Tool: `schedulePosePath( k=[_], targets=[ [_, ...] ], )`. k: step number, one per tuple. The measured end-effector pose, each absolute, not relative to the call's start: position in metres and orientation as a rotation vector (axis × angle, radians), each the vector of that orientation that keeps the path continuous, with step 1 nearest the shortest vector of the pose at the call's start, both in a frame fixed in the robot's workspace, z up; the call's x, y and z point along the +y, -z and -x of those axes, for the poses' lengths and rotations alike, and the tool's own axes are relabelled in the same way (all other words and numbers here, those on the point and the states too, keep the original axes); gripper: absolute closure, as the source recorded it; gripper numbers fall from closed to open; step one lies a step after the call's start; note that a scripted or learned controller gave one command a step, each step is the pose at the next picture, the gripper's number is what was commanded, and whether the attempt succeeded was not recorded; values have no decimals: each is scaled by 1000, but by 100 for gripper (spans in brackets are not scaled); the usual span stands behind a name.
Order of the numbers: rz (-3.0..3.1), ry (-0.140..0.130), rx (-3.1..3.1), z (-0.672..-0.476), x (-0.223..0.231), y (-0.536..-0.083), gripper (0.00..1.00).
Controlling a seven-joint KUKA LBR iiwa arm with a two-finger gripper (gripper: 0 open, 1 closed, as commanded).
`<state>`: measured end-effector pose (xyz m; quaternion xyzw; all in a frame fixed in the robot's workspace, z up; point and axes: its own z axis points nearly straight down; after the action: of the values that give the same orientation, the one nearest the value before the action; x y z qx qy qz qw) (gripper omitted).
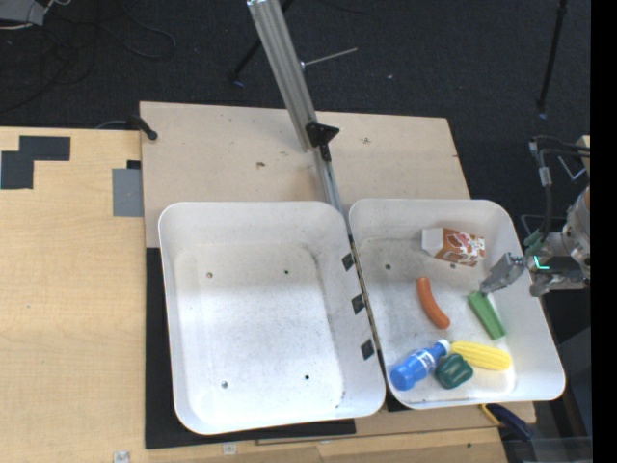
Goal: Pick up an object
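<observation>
The pincer point(503, 274) is hanging at the right rim of the right bin point(405, 222), just above the upper end of the green stick-shaped toy point(487, 314); nothing is showing between its tips, and how far apart they are standing I cannot tell. The green piece is lying aslant near the rim, apart from the orange sausage-like toy point(432, 302) to its left. It is looking like light, stiff plastic, probably smooth, so taking it across its narrow middle seems best. Lower down, the yellow corn toy point(481, 355), the dark green lump point(454, 370) and the blue bottle point(418, 367) are crowding together and touching, harder to part. The small printed carton point(457, 247) is sitting alone near the top, light and likely crushable. The left bin point(183, 230) is lying beside it on the bench point(67, 258).
</observation>
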<state>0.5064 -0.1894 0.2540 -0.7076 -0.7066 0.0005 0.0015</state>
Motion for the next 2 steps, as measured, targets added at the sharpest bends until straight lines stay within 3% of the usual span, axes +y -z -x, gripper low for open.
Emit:
schedulePosePath(
  k=[2],
  targets=[
    [2216,-6,-2214,-498,-191,-129,0]
  ],
)
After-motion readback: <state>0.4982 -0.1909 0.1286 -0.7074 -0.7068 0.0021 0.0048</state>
